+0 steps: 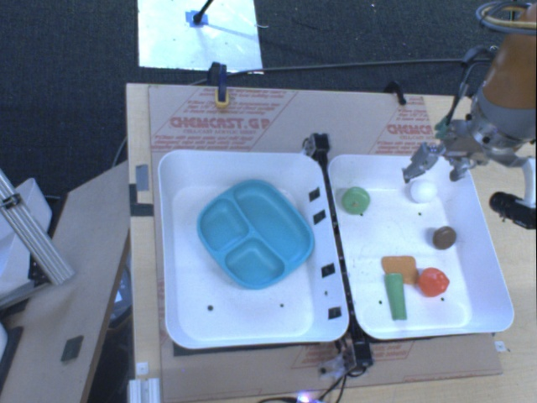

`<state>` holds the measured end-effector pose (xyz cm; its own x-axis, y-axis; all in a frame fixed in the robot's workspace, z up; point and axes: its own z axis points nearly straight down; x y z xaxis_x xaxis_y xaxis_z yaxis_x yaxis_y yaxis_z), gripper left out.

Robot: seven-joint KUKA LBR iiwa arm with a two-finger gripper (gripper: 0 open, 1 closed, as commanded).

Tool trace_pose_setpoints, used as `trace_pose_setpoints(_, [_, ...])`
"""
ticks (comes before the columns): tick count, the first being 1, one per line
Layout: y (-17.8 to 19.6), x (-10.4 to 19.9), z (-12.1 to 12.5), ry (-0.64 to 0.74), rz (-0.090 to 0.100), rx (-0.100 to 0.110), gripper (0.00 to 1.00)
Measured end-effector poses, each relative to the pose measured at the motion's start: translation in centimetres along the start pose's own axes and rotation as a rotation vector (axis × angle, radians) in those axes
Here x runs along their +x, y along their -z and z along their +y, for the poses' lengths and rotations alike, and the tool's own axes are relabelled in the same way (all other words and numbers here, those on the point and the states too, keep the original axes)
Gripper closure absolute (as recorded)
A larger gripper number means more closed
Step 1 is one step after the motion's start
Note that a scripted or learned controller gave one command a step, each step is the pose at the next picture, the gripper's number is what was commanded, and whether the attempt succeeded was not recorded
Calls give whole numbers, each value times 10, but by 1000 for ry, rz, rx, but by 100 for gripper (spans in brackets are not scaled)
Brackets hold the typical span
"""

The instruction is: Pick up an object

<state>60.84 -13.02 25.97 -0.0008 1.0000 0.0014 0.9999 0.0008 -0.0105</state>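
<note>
The right bin (pixel 470 309) holds a green apple-like ball (pixel 356 199), a white ball (pixel 423 191), a brown ball (pixel 444 238), an orange block (pixel 399 267), a green stick (pixel 396 296) and a red tomato-like piece (pixel 433 282). My gripper (pixel 440 164) hovers over the bin's far right corner, just above the white ball. Its two fingers stand apart, one at the left (pixel 419 164) and one at the right, with nothing between them.
The left bin (pixel 180 309) holds a blue divided plate (pixel 254 233). A black hinge strip (pixel 329 242) runs between the bins. A cardboard sheet (pixel 252 120) lies under both. A cable crosses behind the bench.
</note>
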Motion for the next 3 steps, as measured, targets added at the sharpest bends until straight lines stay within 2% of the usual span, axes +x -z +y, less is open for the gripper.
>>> trace_pose_setpoints(1, [7, 0, 2, 2, -2, -12, 0])
trace_pose_setpoints(3, [-97, 11, 13, 5, -1, -8, 0])
